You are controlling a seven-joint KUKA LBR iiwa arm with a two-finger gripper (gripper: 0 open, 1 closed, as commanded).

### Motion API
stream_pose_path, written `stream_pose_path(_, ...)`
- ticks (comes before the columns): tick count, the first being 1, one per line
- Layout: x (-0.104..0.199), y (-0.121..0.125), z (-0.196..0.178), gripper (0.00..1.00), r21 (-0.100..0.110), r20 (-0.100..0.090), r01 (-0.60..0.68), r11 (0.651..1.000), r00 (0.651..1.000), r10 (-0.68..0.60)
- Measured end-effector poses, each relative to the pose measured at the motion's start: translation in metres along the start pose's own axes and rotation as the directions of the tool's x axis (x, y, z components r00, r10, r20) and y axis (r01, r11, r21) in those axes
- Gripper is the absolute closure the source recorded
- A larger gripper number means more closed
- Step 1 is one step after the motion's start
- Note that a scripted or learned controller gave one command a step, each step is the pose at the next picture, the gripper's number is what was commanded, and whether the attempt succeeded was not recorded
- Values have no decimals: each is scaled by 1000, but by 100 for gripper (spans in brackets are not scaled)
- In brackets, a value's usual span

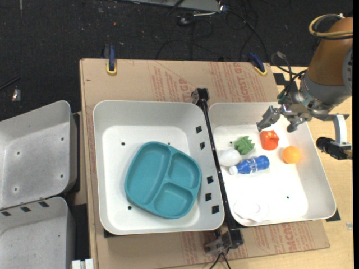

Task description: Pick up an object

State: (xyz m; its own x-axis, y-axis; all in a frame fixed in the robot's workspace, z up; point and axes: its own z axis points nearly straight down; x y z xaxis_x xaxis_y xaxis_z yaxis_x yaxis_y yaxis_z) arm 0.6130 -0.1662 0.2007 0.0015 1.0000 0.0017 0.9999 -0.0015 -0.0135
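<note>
The right bin [314, 198] holds a red block [270, 140], an orange ball [291, 155], a green toy [244, 145], a white ball [229, 157] and a blue bottle [252, 165] lying on its side. My gripper [280, 121] hangs over the bin's far side, just above and behind the red block. It is open, with its fingers spread and nothing between them.
The left bin [112, 122] holds a teal divided plate [162, 179]. A white crumpled item [251, 209] lies near the right bin's front wall. A black divider [210, 144] runs between the bins. White lids [33, 150] lie off the bench to the left.
</note>
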Motion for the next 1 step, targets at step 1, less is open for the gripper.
stream_pose_path(1, 0, 3, -8, 0, -13, 2, 3, 1000, 1000, -3)
